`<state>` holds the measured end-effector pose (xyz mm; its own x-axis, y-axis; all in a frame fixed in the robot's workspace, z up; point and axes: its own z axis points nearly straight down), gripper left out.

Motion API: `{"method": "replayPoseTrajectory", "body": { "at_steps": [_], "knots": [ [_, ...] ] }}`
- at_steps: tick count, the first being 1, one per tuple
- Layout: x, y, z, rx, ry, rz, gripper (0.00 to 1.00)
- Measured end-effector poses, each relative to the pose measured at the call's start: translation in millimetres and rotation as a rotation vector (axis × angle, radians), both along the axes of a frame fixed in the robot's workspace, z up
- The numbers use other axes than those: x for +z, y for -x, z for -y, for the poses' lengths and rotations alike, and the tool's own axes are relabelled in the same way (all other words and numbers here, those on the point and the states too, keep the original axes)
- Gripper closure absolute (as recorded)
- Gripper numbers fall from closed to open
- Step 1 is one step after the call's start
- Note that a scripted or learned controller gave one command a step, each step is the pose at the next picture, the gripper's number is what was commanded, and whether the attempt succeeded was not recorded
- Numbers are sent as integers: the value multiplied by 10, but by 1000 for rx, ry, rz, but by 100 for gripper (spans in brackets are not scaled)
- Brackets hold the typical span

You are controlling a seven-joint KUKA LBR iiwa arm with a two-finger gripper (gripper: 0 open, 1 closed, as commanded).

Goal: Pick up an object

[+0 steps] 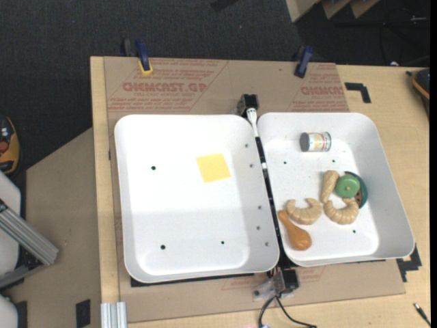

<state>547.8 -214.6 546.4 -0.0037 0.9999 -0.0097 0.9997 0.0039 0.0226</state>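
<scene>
Can't tell the jaw state from here; the yellow square (214,167) lies flat and may slip, while the toys (326,207) crowd together, risking a double grab.

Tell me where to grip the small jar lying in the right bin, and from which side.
Grip the small jar across its round body, mid-length, coming straight down from above. It lies on its side, well apart from the other items and the right bin walls, so both flanks look free, though it may roll.

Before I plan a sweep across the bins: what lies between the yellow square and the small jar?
In the camera view, bare white floor of the left bin, then the two bins' adjoining rims, separate the yellow square from the small jar. No loose object lies there.
</scene>
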Motion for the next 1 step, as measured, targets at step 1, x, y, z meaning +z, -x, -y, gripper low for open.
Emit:
{"method": "replayPoseTrajectory", "body": {
  "at_steps": [1],
  "knots": [
    [-834, 438, -427, -1, -13, -31, 100]
  ]
}}
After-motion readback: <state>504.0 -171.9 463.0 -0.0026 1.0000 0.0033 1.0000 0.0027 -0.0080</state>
